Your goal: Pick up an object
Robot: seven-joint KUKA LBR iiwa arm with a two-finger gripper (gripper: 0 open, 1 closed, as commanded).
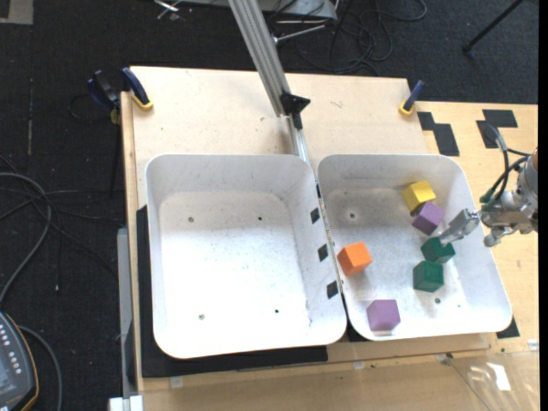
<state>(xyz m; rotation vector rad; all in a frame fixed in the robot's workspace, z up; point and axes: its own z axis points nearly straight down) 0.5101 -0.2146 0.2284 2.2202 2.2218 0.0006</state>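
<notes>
We see the tool [460, 226] low over the right bin's [479, 319] right side, coming in from the right edge. We can't tell if it is released or clenched; nothing visibly sits between its fingers.

Six blocks lie in the right bin. A purple block [427, 218] is just left of the tool tip, near touching. A yellow block [419, 195] is up-left of the tool, touching that purple one. A green block [437, 249] is just below the tip. Another green block [428, 276] lies further below. An orange block [354, 257] is well left of the tool, near the bin divider. A second purple block [383, 314] is down-left, well apart.

The left bin [163, 229] is far left of the tool. Both bins rest on the desk [223, 110].
</notes>
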